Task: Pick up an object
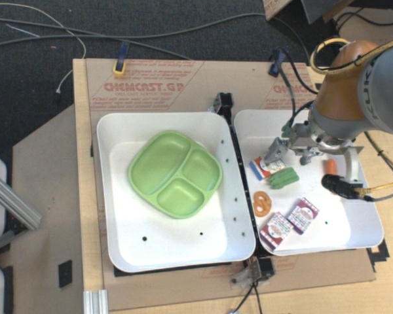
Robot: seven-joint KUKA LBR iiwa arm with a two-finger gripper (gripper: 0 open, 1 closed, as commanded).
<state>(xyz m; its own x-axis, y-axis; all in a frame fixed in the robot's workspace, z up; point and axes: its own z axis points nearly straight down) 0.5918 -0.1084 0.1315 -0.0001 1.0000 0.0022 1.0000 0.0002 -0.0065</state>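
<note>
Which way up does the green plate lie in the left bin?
Right side up: the plate lies flat in the left bin, its three hollow compartments facing up.

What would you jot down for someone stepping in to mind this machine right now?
Tool: low in the right bin, above the small red, white and blue packet and beside the green block; nothing visibly held.
Right bin also holds: pretzel, two maroon snack packets, small orange piece.
Left bin: green divided plate.
Done: nothing lifted yet.
Left: grip one object and raise it.
</note>
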